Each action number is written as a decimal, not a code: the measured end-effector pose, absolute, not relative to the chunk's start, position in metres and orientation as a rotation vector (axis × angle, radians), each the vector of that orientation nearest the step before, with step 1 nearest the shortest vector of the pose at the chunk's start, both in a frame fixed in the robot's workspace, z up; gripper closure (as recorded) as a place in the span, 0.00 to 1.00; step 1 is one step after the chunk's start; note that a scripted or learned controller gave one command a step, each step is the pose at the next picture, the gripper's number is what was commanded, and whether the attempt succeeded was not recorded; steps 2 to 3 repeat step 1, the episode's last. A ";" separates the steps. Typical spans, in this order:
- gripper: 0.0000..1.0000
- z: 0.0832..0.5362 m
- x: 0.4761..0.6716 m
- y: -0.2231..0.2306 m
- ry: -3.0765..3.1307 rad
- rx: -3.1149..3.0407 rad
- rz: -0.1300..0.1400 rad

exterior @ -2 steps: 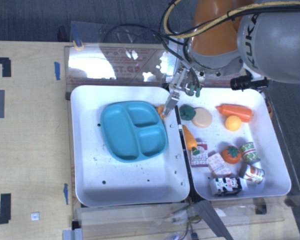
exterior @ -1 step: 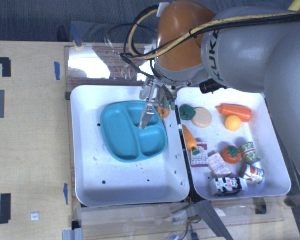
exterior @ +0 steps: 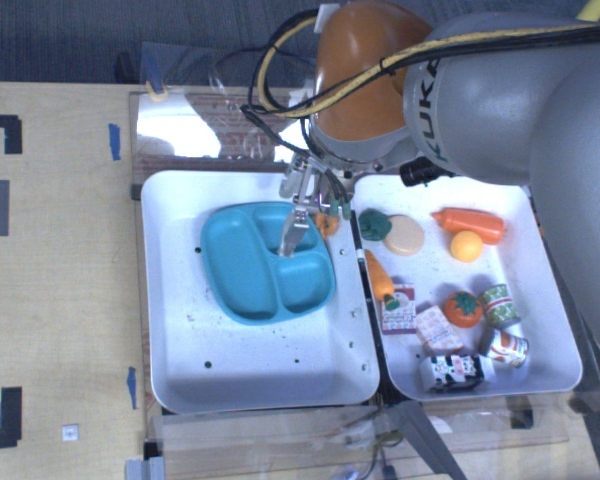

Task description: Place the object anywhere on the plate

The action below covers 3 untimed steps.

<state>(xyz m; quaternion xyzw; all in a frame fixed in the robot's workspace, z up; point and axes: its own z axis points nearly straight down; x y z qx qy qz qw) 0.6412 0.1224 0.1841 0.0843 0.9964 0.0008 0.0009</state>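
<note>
Blue plate [exterior: 250,268] under gripper [exterior: 298,233]; small orange object [exterior: 327,224] just beside.

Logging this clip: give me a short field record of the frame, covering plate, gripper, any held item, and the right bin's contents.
plate: blue divided plate, left bin
gripper: gripper above the plate's right part
held item: small orange thing beside the fingers; grasp unclear
right bin: right bin holds carrot, orange ball, tomato, small packs
on plate: no object

Gripper [exterior: 298,230] above the blue plate [exterior: 242,273] in the left bin [exterior: 180,348]; toy foods fill the right bin [exterior: 550,358].
</note>
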 end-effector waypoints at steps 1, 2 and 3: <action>0.00 0.118 0.660 0.146 3.114 -0.098 0.011; 0.00 0.118 0.660 0.146 3.114 -0.098 0.011; 0.00 0.118 0.660 0.146 3.114 -0.098 0.011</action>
